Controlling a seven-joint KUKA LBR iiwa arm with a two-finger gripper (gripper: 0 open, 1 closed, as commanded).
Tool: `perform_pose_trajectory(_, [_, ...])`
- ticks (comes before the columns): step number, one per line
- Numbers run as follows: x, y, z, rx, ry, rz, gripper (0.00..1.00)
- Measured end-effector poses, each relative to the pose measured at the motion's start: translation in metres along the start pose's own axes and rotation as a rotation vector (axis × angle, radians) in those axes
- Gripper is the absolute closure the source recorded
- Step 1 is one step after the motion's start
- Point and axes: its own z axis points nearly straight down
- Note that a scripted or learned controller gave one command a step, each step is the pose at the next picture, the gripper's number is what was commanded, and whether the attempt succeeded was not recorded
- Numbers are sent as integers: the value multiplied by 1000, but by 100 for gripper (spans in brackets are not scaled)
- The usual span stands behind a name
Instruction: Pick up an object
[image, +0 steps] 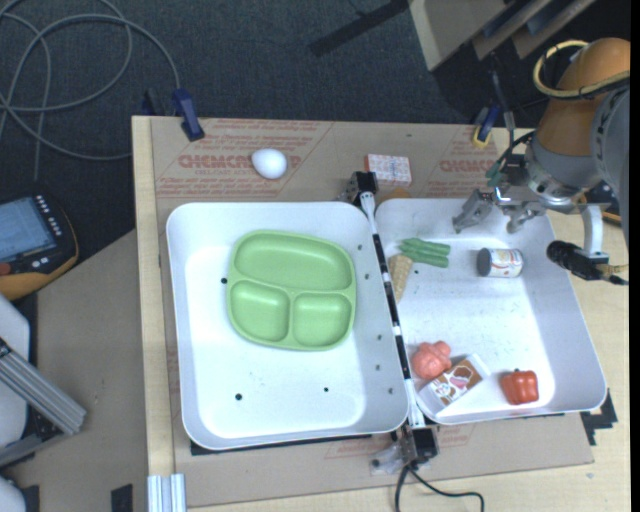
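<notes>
Even, bright overhead light washes the two white bins (200, 380) nearly featureless, with mild glare. Around them the dark floor (300, 60) falls dim. Shadows stay soft and short. Focus is slightly soft throughout, grainy at the edges.

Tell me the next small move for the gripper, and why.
Probably shift toward the bench's front and descend over the small can. The gripper sits open near the right bin's back edge with nothing between its fingers, and the can lies nearest, apart from the other items.
</notes>
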Motion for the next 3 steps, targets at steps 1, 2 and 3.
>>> perform_pose_trajectory(1, [-31,-32,25,4,1,1,0])
perform_pose_trajectory(2, [-12,-72,53,3,2,1,0])
perform_pose_trajectory(3, [-45,-3,52,12,16,-3,0])
